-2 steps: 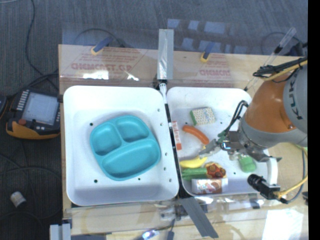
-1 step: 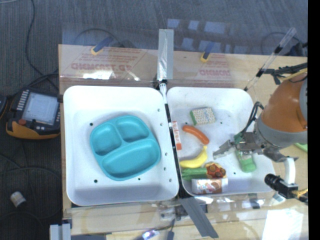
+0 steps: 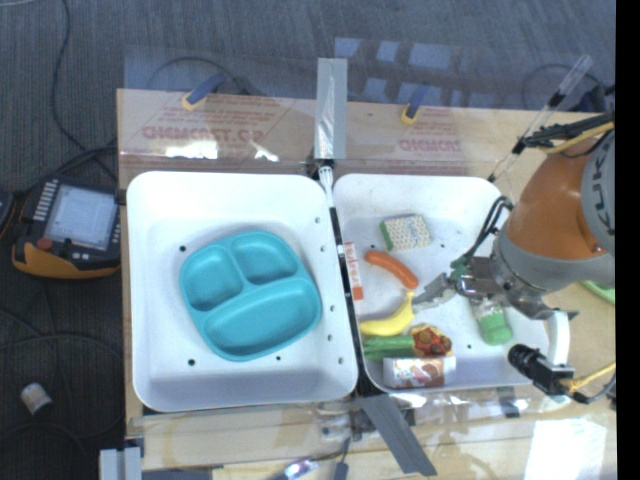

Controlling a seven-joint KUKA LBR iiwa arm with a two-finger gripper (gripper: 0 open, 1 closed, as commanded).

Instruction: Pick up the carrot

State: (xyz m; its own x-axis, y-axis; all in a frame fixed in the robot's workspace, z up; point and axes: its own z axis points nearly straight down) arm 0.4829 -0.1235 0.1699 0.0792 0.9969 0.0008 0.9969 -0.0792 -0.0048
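Orange, tapered carrot (image 3: 390,266) lies on the floor of the right-hand shallow white bin (image 3: 455,190), below a speckled green sponge block (image 3: 405,232) and above a yellow banana (image 3: 392,319). Metal two-finger gripper (image 3: 437,289) sits just right of it, apart, holding nothing; its opening cannot be told.

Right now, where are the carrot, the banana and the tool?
carrot (image 3: 391,267): camera view, middle of its orange body.
banana (image 3: 390,319): camera view, middle of its curve.
tool (image 3: 436,290): camera view, between its fingertips.
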